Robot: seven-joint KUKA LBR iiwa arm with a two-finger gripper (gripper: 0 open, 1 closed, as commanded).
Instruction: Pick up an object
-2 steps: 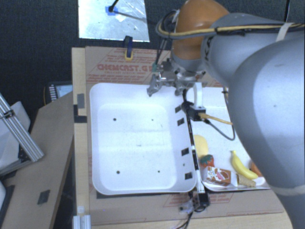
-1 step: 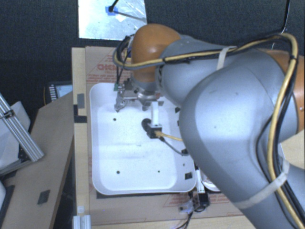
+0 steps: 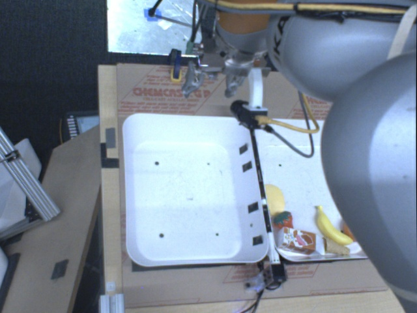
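Note:
My gripper [image 3: 213, 85] hangs above the far edge of the left bin [image 3: 133, 175], over the cardboard behind it. Its two fingers [image 3: 193, 82] are spread apart, open, with nothing between them. In the right bin's [image 3: 296, 168] near corner lie a banana [image 3: 330, 226], a yellow round object [image 3: 273, 197] and a red-and-white packet [image 3: 297, 240]. The big grey arm hides most of the right bin and part of these objects.
A black divider strip [image 3: 256, 181] with cables runs between the two bins. A yellow cable [image 3: 293, 128] loops over the right bin's far side. Printed cardboard [image 3: 153, 90] lies under the bins. Metal rails [image 3: 23, 175] stand at the left.

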